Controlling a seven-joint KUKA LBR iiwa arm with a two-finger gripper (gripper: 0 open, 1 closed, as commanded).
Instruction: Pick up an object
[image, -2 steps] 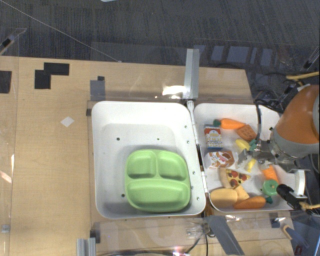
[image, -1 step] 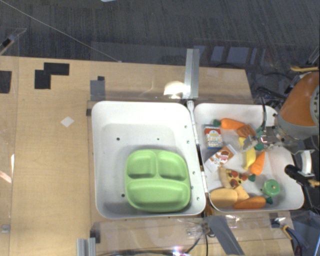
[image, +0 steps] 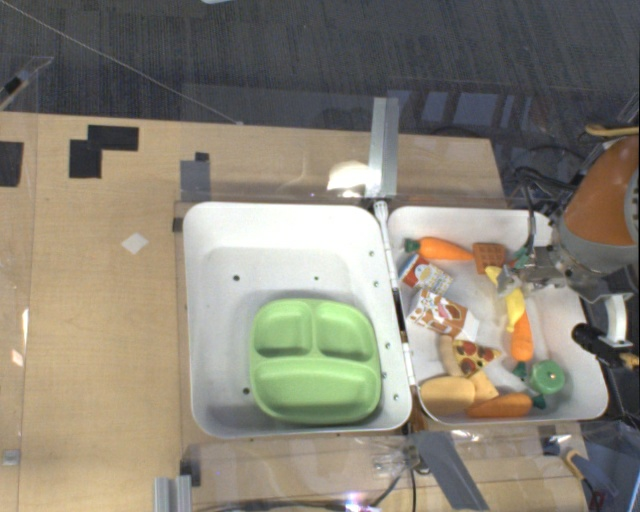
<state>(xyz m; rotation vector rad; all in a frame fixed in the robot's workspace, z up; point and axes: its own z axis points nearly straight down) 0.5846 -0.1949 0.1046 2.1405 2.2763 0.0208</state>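
The arm (image: 600, 205) comes in from the right edge of the bench (image: 90, 330), its orange band and grey wrist sitting over the right rim of the right bin (image: 570, 405). It's angled inward, so the end effector (image: 527, 268) ends up low over the upper right part of that bin — right among the toys, just beside the yellow piece (image: 514, 306) and close to the little brown waffle-looking thing (image: 489, 256). Honestly can't tell how wide the end effector is open or whether it has hold of anything; that spot is a tangle of metal and cable.

Everything there is to pick is in the right bin: a carrot (image: 445, 249) along the top edge, two snack packets (image: 432, 292) near the left wall, a pizza slice (image: 470, 354) in the middle, another orange carrot (image: 522, 342) standing up-and-down below the yellow piece, a green round thing (image: 547, 378) in the bottom right corner, plus a bread roll (image: 447, 391) and an orange sausage-ish piece (image: 499, 405) along the bottom edge (those two are touching).

The left bin (image: 215, 260) holds a green divided plate (image: 316, 361) — it sits toward the bottom edge, well apart from the arm.
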